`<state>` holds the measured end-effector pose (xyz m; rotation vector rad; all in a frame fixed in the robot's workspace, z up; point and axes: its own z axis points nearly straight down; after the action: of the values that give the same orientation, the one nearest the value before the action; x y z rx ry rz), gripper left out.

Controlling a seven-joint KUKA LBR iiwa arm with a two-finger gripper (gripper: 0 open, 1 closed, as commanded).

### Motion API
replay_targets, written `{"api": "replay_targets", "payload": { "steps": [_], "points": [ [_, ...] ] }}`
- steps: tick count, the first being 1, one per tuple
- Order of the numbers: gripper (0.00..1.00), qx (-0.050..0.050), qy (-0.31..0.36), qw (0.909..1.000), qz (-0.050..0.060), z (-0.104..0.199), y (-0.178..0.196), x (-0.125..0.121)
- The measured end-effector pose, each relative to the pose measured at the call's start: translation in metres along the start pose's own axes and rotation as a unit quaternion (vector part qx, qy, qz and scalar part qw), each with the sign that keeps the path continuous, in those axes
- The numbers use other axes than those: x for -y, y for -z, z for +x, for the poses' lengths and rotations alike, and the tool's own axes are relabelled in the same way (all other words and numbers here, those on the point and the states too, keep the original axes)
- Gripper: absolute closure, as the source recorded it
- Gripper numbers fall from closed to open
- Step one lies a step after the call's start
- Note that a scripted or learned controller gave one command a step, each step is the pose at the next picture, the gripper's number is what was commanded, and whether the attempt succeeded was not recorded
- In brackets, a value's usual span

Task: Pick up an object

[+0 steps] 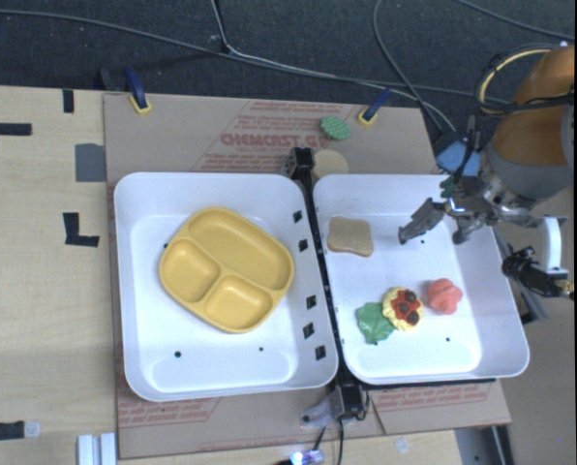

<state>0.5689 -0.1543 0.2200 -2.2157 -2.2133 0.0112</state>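
A divided plate (227,268) lies in the left bin (134,289); toy foods (403,307) in the right bin (492,352).

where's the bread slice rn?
The bread slice lies in the right bin, upper left part, close to the divider, above the green toy and left of the pincer.

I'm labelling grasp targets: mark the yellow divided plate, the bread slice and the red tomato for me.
yellow divided plate (227,268): camera view, the ridge where its compartments meet.
bread slice (350,236): camera view, middle of its top face.
red tomato (443,295): camera view, centre of its rounded top.
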Motion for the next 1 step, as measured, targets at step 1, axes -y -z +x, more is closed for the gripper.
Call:
{"api": "replay_targets", "payload": {
  "steps": [1],
  "points": [
    [0.00,0.001,0.001,1.0000,-0.005,0.0002,0.0055,-0.0024]
  ]
}}
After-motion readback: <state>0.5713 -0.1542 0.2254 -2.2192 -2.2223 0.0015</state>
